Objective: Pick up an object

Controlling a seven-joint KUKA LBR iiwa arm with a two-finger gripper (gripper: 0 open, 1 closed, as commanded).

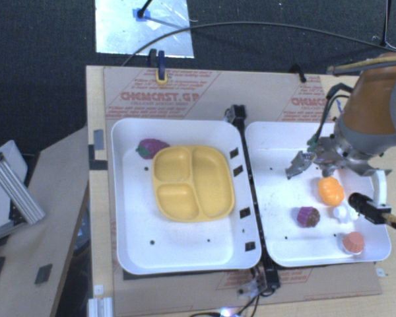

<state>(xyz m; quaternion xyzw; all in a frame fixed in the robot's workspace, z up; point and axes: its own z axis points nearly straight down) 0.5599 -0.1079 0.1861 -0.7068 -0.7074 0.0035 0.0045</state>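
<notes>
So far nothing was lifted: the gripper (315,164) hung released over the right bin (277,243), fingers spread, holding nothing. Just beside it lay the orange object (330,191), with the purple one (308,216) near, both still to grasp.

Bright, even overhead light floods the desk (204,84), leaving both white bins nearly washed out: the left bin (135,243) and the right bin (277,144) show little surface detail. A foil sheet (142,18) at top glares pale against dark carpet. Shadows are soft and short, pooling faintly under the yellow tray (191,182). The picture is mildly soft and grainy throughout, with the arm (376,107) slightly blurred at right.
</notes>
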